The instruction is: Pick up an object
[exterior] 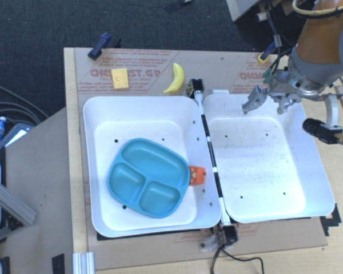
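I see the gripper (270,101) spread, holding nothing, above the right bin (308,170). The blue divided plate (148,177) looks light, stiff, slippery; I recommend pinching its rim.

pincer (268,105) spread, nothing between its fingers.

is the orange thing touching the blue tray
Touching. The camera view shows the orange thing butted against the blue tray's right rim, no gap.
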Motion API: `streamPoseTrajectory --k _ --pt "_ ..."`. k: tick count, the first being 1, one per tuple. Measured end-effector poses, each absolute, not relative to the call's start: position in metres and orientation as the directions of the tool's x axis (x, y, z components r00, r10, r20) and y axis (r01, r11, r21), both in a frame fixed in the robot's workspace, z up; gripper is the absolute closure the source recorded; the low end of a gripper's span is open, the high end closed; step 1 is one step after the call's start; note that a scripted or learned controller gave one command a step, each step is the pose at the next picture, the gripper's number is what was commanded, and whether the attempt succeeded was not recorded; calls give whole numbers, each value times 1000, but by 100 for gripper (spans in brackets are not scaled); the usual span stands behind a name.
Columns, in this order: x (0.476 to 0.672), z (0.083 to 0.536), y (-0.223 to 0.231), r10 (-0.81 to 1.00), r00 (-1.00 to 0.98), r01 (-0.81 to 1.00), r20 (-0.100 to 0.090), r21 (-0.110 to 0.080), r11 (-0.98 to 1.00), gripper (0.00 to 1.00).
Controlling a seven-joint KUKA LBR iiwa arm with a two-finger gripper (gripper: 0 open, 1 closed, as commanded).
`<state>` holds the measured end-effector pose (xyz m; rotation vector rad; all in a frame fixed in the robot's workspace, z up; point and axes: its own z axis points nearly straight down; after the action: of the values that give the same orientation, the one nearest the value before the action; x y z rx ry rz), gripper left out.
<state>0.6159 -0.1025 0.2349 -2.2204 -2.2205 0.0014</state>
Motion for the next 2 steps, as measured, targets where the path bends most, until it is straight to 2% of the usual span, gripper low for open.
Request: streamPoseTrajectory --k 1,2 --pt "656 184 -38 1000 -1 1000 1 0 1 0" --pt "662 84 -98 1000 1 1000 0 -2 -1 0"
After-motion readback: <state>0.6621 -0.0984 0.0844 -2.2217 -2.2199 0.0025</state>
